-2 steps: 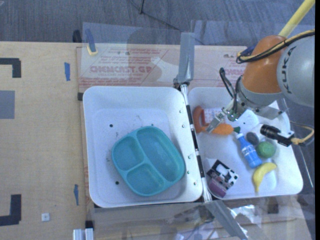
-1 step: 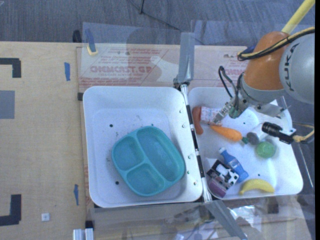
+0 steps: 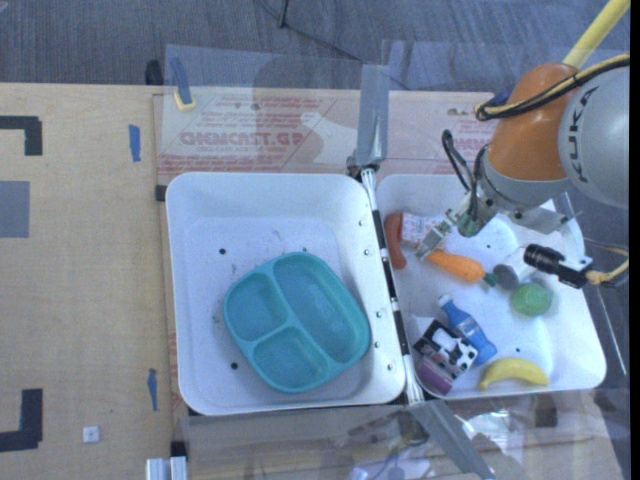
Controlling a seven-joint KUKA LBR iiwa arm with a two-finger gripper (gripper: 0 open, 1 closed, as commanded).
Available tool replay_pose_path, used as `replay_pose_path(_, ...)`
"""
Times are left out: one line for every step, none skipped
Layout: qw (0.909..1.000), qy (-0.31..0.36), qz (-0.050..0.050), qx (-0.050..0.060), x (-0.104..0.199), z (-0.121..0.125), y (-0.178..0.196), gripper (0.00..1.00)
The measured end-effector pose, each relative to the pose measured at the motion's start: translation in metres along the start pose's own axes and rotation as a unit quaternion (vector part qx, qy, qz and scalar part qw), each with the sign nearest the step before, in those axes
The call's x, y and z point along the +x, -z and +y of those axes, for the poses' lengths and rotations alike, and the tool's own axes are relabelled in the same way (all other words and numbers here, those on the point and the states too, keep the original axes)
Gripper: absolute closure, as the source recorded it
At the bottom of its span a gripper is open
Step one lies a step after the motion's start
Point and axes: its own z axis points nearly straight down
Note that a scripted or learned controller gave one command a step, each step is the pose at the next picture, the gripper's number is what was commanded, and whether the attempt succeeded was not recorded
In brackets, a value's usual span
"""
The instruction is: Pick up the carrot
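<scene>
The orange carrot (image 3: pixel 457 265) lies in the right bin (image 3: pixel 585 353), near its upper middle, with its green top pointing right. My gripper (image 3: pixel 440 235) hangs just above and slightly left of the carrot's left end, reaching down from the orange-banded wrist (image 3: pixel 530 128). From this view I cannot see anything held in it.
In the right bin lie a red oblong item (image 3: pixel 395 240) by the left wall, a green ball (image 3: pixel 532 298), a blue bottle (image 3: pixel 468 330), a black-and-white item (image 3: pixel 445 348) and a banana (image 3: pixel 513 372). The left bin (image 3: pixel 200 218) holds a teal divided plate (image 3: pixel 296 320).
</scene>
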Motion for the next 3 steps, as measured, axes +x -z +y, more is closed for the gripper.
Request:
replay_pose_path(0.9997, -0.018, 0.010, 0.009, 0.020, -0.028, -0.022, 0.00)
replay_pose_path(0.9998, -0.019, 0.007, 0.007, 0.017, -0.027, -0.012, 1.00)
replay_pose_path(0.9996, -0.019, 0.014, 0.013, 0.115, 0.005, 0.076, 1.00)
